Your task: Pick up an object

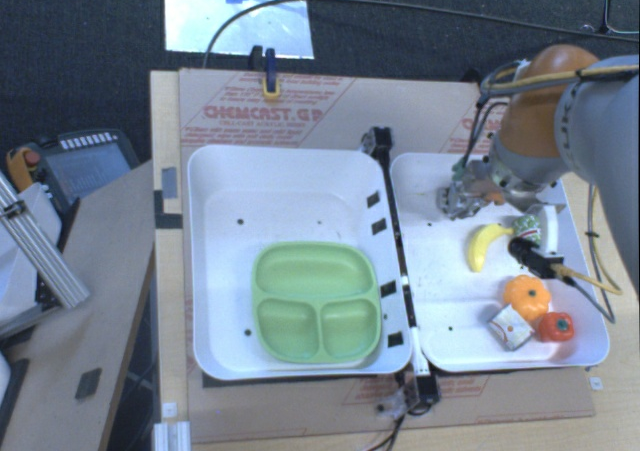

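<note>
Banana lay yellow and curved on the floor of the right bin, and we took it for the pickable object nearest the gripper, though clearly apart from it. The gripper hung low over the far left part of that bin, close to the divider between the two bins, with the grey arm and its orange band reaching in from the view's right. We could not tell whether the gripper stood open or closed. Just beside the banana, toward the right, was a small green and white object that we could not identify. Nearer the front of the bin sat an orange, with a red tomato and a small pale block touching or almost touching it. In the left bin a green three-compartment tray lay toward the front. Both bins rested on a brown printed sheet on the bench.
</note>
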Robot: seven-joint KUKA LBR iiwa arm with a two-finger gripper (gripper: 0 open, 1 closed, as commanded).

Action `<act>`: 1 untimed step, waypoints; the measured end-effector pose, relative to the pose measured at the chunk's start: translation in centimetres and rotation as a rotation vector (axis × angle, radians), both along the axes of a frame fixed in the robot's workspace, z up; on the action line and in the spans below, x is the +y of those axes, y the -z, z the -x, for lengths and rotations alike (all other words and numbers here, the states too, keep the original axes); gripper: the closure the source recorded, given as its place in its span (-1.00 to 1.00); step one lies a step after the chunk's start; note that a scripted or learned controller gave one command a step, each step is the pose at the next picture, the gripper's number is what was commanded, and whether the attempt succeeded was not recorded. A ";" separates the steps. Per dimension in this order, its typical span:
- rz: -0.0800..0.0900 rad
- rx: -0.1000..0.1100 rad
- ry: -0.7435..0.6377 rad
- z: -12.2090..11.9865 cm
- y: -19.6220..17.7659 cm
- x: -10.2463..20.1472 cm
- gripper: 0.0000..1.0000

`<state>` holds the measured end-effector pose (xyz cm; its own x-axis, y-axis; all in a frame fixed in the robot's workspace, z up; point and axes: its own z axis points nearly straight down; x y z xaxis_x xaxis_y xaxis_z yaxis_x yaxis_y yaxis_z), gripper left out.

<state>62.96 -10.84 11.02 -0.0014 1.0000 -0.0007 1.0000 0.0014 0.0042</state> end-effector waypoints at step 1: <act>0.000 -0.004 -0.003 -0.6 -6.2 0.6 1.00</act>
